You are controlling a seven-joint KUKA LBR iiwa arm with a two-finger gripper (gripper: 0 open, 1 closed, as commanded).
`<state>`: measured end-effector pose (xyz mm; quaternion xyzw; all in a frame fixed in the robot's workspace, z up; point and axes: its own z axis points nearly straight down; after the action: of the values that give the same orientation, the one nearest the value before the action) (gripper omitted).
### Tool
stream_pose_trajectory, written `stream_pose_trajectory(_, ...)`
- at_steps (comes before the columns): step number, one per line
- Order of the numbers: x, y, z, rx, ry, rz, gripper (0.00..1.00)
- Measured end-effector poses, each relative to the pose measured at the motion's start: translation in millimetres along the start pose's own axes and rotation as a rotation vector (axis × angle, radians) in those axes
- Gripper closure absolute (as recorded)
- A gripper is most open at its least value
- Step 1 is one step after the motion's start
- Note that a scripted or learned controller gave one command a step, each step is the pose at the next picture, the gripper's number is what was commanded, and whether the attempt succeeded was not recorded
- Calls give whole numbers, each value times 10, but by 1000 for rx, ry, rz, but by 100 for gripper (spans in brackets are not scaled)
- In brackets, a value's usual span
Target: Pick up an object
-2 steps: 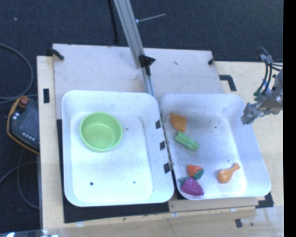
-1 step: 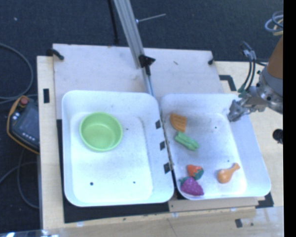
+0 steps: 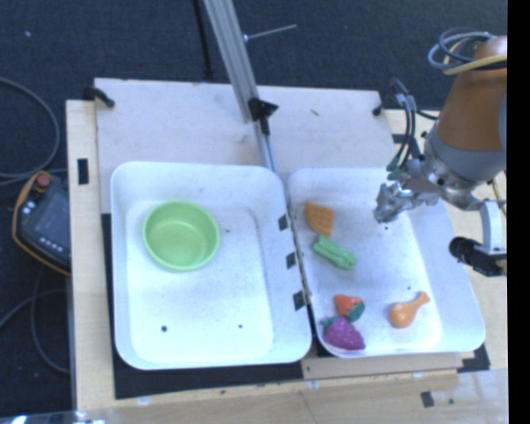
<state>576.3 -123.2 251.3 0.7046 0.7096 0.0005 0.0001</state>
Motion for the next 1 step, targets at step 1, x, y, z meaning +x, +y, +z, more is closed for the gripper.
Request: stream_pose_trajectory(1, 548, -61, 98, 1, 0, 0, 100)
